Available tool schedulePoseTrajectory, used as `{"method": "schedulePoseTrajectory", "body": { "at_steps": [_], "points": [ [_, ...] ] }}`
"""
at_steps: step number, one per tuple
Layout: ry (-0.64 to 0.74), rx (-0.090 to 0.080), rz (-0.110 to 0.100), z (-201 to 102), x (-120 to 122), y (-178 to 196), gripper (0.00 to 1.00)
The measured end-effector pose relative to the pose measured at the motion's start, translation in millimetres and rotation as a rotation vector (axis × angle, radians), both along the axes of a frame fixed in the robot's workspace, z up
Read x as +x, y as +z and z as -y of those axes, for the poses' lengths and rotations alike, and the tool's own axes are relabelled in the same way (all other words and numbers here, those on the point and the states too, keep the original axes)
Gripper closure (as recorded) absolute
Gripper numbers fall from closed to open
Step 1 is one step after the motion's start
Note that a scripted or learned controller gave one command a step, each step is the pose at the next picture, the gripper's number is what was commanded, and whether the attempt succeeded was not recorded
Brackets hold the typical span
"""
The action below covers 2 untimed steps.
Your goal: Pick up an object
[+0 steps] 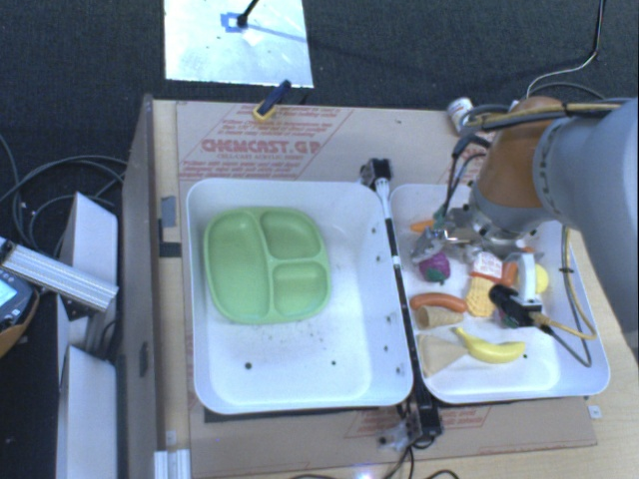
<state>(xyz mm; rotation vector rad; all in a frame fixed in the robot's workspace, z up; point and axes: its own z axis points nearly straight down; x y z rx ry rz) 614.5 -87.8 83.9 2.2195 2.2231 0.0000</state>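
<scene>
Claw lowered into right bin, opening state cannot be told. Purple toy noted just below claw; sausage, banana, waffle nearby. Green divided plate seen in left bin.

Divided plate in left bin; banana in right bin.

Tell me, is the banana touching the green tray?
Apart. The camera view shows the banana lying in the right bin, while the green tray sits in the left bin, with the bins' rims between them.
</scene>
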Motion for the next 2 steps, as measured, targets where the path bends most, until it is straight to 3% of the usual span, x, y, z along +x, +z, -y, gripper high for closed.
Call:
{"method": "schedulePoseTrajectory", "body": {
  "at_steps": [1, 2],
  "points": [
    [0.001, 0.000, 0.003, -0.1, 1.1, 10.9, 1.00],
    [0.002, 0.001, 0.003, -53.1, -40.4, 101.4, 1.00]
  ]
}}
